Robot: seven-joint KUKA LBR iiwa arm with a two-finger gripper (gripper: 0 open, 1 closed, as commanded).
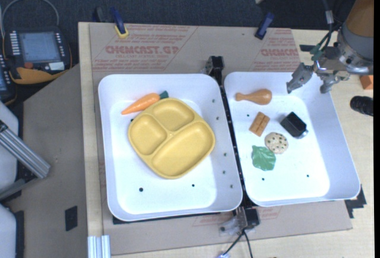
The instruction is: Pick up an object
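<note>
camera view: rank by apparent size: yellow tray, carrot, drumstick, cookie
1. yellow tray, largest by far
2. carrot
3. drumstick, close to the carrot but shorter
4. cookie, smallest

Red print runs across the brown board [178,43] under the bins: "CHEMCAST GP" reads above the left bin, and the same brand repeats, partly cut off, above the right bin. Smaller lines stay illegible.
</note>
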